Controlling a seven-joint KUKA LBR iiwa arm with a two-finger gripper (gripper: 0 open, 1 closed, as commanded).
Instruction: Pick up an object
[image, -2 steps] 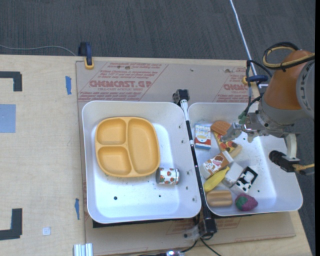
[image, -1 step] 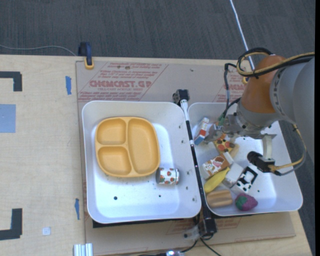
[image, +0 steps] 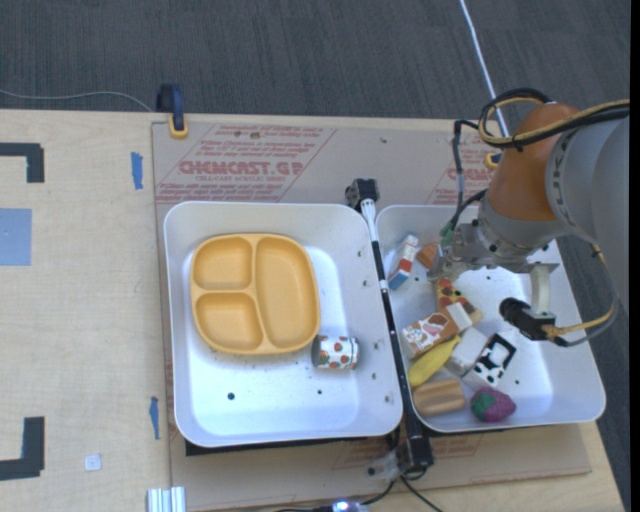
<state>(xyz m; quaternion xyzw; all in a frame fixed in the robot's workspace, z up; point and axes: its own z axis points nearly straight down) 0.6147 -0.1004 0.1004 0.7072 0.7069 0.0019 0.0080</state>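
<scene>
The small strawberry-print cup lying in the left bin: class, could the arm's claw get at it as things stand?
Probably yes: the small strawberry-print cup lies on its side beside the yellow divided plate, open from above, though the claw is over the right bin.

1. A dark grey carpeted floor with a fine ribbed weave runs across the top of the view.
2. A thin pale cable lies on the carpet at upper left, and a white cord slants down from the top edge at right.
3. The bench top is light wood, marked with black corner brackets, blue tape strips and a pale blue square.
4. A clear sheet backed with brown paper, printed in red lettering, covers the bench's right part.
5. An orange-and-blue clamp grips that sheet's upper left corner.
6. Lighting is even, with soft shadows.
</scene>
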